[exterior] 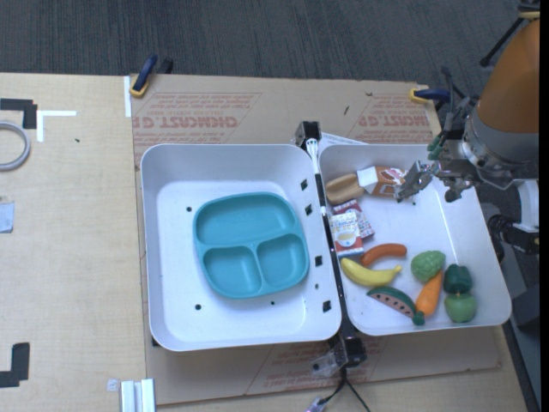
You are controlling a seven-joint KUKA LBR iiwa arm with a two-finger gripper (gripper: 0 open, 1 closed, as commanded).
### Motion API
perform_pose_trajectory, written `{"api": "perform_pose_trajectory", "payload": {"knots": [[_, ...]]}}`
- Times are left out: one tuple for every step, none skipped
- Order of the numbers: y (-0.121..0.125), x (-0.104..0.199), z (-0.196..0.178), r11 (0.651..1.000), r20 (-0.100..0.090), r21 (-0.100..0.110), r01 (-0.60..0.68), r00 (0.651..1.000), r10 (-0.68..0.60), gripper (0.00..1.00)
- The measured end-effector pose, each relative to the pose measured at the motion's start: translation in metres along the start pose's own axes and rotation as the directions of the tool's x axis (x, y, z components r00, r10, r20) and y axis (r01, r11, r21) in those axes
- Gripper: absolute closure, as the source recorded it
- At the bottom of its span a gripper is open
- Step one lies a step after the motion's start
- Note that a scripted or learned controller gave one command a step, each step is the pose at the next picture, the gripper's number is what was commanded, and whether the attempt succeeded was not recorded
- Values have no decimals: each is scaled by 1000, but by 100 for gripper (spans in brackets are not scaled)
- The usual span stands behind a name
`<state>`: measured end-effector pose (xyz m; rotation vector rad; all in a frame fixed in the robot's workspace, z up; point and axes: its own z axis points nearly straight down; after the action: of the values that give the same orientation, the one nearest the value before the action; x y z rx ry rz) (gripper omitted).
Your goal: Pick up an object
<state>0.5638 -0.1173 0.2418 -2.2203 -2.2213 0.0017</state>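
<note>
Starting from the near rim of the right bin [480,320], you find the toy food clustered along that edge: the watermelon slice [395,303], the carrot [429,292], the green apple [461,307], the dark pepper [457,277] and the broccoli [427,264]. Just beyond them, toward the bin's left wall, lie the banana [369,272] and the red sausage [383,252]. Farther back along that wall sit a printed packet [349,228] and the bread roll [345,187], with a small carton [369,177] and a red-and-white pack [392,179] beside it. The hand [420,178] hangs over the far part of the bin, just right of that pack. You cannot tell from this view whether it is spread or pressed together, and nothing is visibly pinched in it.

The likeliest target, by nearness, is the red-and-white pack. Its long axis appears to run roughly across the bin, left to right, though it is too small to confirm.

Expect these faults: a descent offset to the right closes on bare floor; the adjacent carton and roll may be struck or dragged; a flat pack may slip out.

The left bin [163,230] holds a teal divided tray [250,244] on the desk [69,230].
</note>
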Motion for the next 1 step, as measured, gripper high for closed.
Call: {"api": "perform_pose_trajectory", "payload": {"knots": [[-67,23,150,1000,0,0,-4,1000,4,0]]}}
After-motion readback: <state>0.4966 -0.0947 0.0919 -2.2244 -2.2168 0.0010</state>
